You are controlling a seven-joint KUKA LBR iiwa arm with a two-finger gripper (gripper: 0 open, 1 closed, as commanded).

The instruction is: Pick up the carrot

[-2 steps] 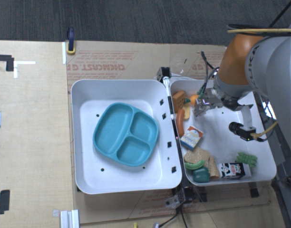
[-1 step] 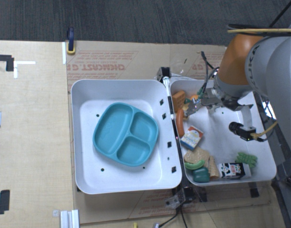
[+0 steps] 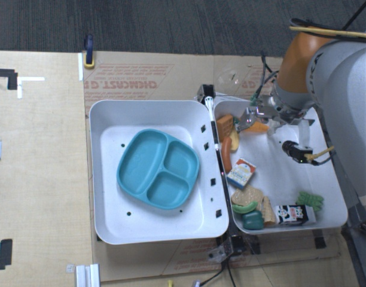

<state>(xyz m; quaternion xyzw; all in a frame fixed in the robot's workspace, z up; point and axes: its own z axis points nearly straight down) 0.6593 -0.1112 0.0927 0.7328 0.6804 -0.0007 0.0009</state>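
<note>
On the left, the left bin (image 3: 99, 178) holds a blue plate (image 3: 158, 169) with three parts, and nothing there matters for this job. Next comes the right bin (image 3: 326, 202), which is full of toy food. Along its left wall lies the carrot (image 3: 226, 156), a thin orange stick that leans against the wall, with a brown piece of bread (image 3: 225, 125) just above it. Below the carrot sit a small box (image 3: 240, 174), a cookie (image 3: 247, 197), a teal thing (image 3: 253, 220), a milk carton (image 3: 290, 214) and a green toy (image 3: 311, 199). The gripper (image 3: 252, 119) is up at the top of the right bin, to the right of the bread, and something small and orange (image 3: 259, 126) sits right by it. The picture is too crowded there to tell what state the claw is in. The carrot is lower down and to the left of the claw, near it but not touching. To do this step well, the arm should probably move left and down, line the claw up across the thin stick, and watch out for the wall and the bread.
</note>
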